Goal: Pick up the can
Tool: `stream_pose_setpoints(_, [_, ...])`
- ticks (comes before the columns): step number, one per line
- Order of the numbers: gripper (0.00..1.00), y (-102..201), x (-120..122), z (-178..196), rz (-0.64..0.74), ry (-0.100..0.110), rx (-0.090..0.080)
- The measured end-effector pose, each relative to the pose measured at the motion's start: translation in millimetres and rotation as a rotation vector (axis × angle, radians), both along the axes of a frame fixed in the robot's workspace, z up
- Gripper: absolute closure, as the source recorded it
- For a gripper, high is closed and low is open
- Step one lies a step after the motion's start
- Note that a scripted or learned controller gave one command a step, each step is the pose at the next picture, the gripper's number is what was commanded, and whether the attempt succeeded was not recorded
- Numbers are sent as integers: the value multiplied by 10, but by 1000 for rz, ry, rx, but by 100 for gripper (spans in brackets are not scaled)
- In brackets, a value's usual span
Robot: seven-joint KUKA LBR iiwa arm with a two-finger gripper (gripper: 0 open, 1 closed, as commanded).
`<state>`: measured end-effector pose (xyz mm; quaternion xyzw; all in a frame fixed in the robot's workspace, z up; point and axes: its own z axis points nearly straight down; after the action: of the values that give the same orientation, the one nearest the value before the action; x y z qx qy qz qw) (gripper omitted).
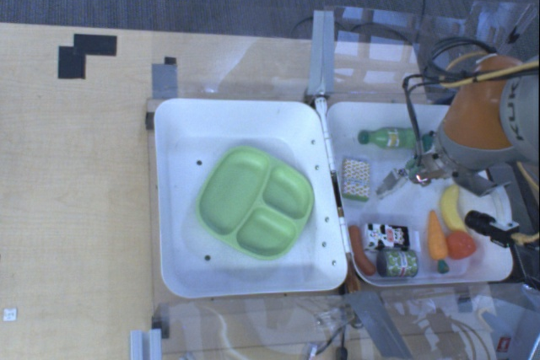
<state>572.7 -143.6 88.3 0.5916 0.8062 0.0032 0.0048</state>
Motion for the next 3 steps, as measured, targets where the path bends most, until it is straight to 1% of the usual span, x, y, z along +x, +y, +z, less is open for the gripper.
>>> stream_pose_setpoints(1, [0, -481, 648, -14, 3, 1, -2])
stream_pose_setpoints(2, [0, -368, 862, -24, -51, 48, -10])
stream_pose_setpoints(3, [0, -415, 889, -48, -251, 49, 0])
